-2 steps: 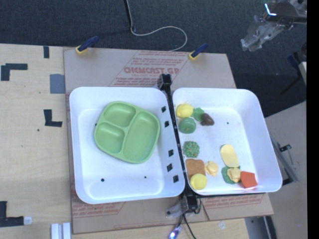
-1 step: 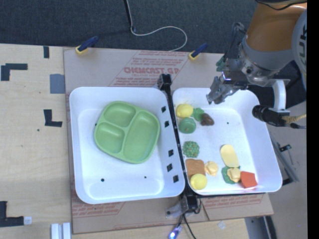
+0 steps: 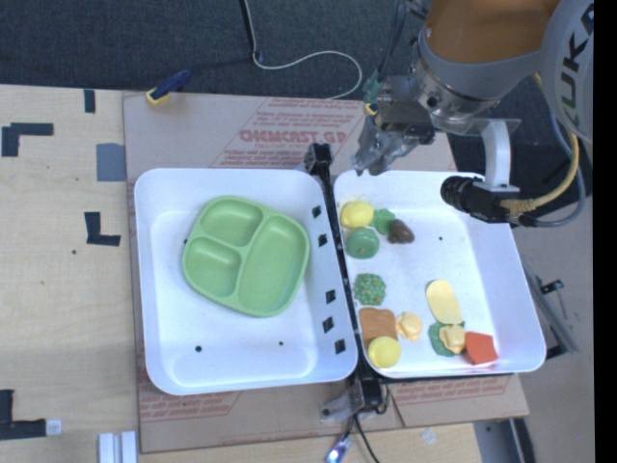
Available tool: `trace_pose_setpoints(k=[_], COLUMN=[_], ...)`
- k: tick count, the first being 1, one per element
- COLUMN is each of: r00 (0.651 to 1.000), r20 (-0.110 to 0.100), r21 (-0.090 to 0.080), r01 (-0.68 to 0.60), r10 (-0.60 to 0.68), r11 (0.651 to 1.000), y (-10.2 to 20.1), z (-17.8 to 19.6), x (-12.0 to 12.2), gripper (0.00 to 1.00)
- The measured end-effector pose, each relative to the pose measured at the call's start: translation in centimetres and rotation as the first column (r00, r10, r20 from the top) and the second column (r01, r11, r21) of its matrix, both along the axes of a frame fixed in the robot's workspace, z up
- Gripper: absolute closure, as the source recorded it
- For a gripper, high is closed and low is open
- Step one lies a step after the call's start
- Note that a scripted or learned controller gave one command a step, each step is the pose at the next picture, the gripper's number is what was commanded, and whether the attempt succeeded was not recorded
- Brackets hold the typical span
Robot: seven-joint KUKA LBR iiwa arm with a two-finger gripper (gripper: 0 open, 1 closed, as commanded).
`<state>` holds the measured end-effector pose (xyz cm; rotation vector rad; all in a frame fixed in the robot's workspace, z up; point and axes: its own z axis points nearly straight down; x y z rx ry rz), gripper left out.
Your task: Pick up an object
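Note:
My gripper [image 3: 371, 165] hangs above the far left corner of the right bin [image 3: 501, 258], its fingers close together and pointing down, with nothing seen between them. Just below it in the bin lie a yellow ball-like toy [image 3: 356, 213], a round green piece [image 3: 362, 243] and a dark brown piece [image 3: 400, 231]. Further toward the front are a green broccoli-like piece [image 3: 369, 287], an orange-brown slice [image 3: 377, 322], a yellow lemon-like toy [image 3: 384, 352], a pale yellow oval [image 3: 443, 301], and a red-orange block [image 3: 481, 347].
The left bin [image 3: 164, 287] holds a green divided plate [image 3: 246, 255]. A black divider strip [image 3: 331, 258] runs between the bins. A white cable [image 3: 289, 61] and a blue-yellow clip [image 3: 168, 86] lie behind the bins. A black hose fitting [image 3: 472, 199] overhangs the right bin's far edge.

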<state>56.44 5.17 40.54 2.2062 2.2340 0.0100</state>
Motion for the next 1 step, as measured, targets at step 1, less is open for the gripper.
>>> trace_pose_setpoints(k=[1], r00=[1.0], r20=[-0.014], r21=[-0.004], r01=[0.008], r10=[-0.008], r11=[1.0], y=[3.34], z=[-7.44], x=[1.04], gripper=[1.0])
